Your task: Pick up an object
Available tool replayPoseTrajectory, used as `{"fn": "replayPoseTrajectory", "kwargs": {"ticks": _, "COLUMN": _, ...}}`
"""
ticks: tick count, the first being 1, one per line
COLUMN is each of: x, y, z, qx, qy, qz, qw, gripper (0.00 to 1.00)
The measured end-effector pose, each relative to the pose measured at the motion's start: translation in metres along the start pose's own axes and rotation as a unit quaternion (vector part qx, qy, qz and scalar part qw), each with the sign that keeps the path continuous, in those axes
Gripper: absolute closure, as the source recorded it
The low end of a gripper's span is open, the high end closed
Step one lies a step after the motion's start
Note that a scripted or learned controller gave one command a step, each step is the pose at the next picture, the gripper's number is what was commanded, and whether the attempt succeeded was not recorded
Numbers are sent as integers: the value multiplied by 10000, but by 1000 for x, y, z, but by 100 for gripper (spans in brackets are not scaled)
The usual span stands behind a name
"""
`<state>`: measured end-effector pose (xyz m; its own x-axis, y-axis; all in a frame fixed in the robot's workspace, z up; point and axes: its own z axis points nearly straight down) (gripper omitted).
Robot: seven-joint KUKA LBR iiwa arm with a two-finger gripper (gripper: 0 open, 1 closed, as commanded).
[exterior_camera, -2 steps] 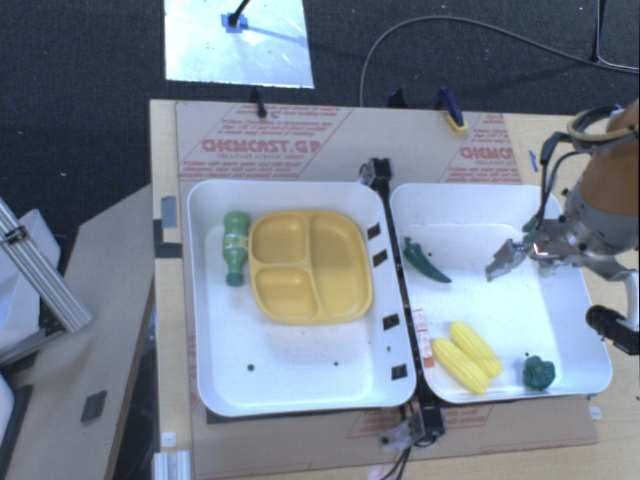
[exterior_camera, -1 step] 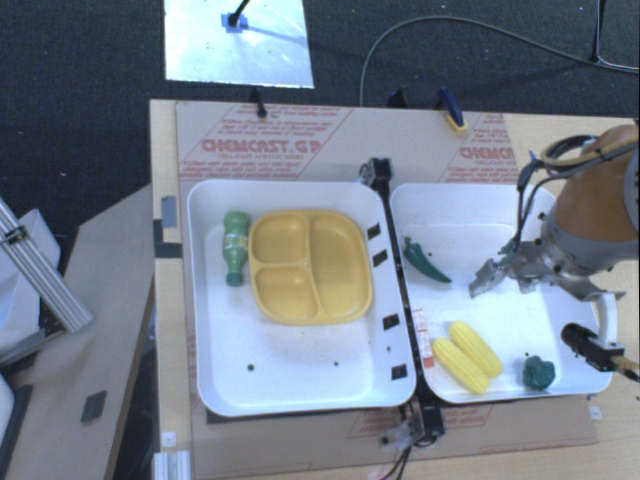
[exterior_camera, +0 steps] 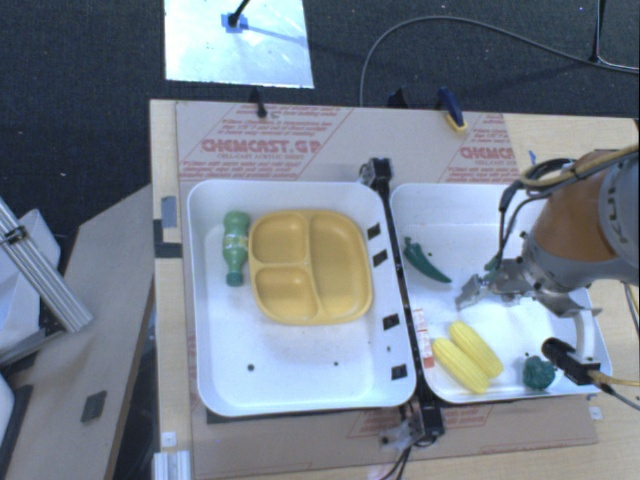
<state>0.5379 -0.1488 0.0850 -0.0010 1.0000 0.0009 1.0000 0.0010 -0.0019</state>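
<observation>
- Currently, the surface [exterior_camera: 560, 138] carries two shallow white bins side by side: the left bin [exterior_camera: 215, 368] and the right bin [exterior_camera: 470, 203].
- Left bin: a yellow divided plate [exterior_camera: 308, 266] lies near the middle. A green bottle [exterior_camera: 235, 247] lies just beside the plate's left edge, lengthwise along it.
- Right bin: a green chilli pepper [exterior_camera: 425, 261] lies near the left wall, well apart from the other items.
- Right bin, front area: two yellow corn cobs [exterior_camera: 466, 356] lie side by side, touching. A small dark green object [exterior_camera: 538, 372] rests near the front right corner.
- Arm: the grey arm with its orange band [exterior_camera: 572, 216] reaches in over the right bin.
- Pincer [exterior_camera: 480, 290]: positioned low over the right bin, between the chilli pepper and the corn cobs. Whether it is spread or pressed together cannot be determined. No item is visible between its tips.
</observation>
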Motion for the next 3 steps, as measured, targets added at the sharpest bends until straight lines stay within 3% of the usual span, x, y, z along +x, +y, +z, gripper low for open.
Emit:
{"fn": "replayPoseTrajectory", "kwargs": {"ticks": 1, "x": 0, "y": 1, "z": -13, "qx": -15, "qy": -8, "qz": -3, "qw": 10000, "gripper": 100}}
{"fn": "replayPoseTrajectory", "kwargs": {"ticks": 3, "x": -5, "y": 3, "z": -129, "qx": -42, "qy": -15, "qz": -18, "qw": 10000, "gripper": 100}}
